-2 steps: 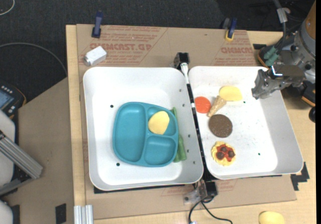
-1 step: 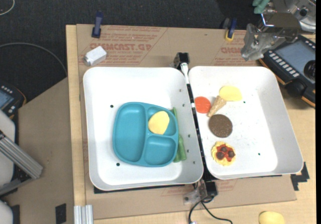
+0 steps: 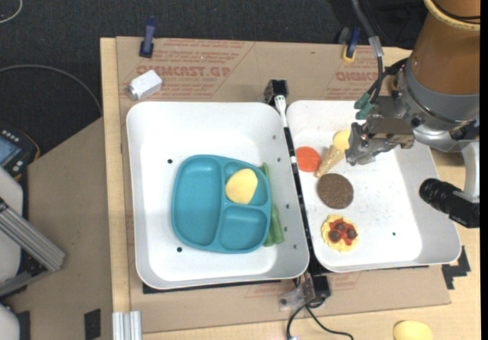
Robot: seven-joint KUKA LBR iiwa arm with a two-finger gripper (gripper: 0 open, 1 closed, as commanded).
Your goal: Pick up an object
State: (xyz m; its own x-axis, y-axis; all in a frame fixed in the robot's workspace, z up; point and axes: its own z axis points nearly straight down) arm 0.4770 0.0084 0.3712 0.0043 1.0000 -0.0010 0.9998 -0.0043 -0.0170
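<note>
bench, right bin point(image 3: 427, 247) | hand point(image 3: 361, 149) lowered beside cone point(image 3: 333, 157) | grip: cannot tell

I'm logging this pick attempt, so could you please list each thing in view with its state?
Gripper: low in the right bin, over the cone.
Ice cream cone: lying flat.
Brown patty: flat.
Small pizza: flat, topping up.
Orange disc: flat.
Blue tray: upright, left bin.
Yellow lump: in tray compartment.
</note>
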